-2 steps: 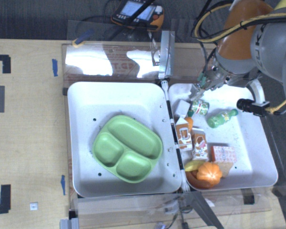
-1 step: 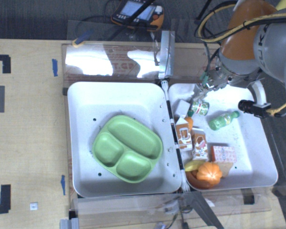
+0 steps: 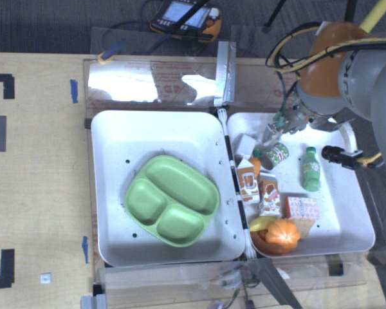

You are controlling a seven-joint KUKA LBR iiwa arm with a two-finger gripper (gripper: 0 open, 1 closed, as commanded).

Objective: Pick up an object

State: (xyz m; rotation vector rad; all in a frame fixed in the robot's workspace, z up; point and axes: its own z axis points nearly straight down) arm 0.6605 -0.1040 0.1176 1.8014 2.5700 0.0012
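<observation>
Over in the right bin [image 3: 357, 234], pincer [image 3: 278, 136] down at the back, right above a small green-labelled can [image 3: 276, 154]. Can't tell if open or closed, too blurry. Probably light, stiff, a bit slick, likely to roll, so best gripped across the middle. Green bottle [image 3: 311, 168] just beside, orange [image 3: 283, 234] up front.

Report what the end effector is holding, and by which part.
Cannot be told: the end effector sits at the small can in the right bin, but no grasp is visible.
</observation>
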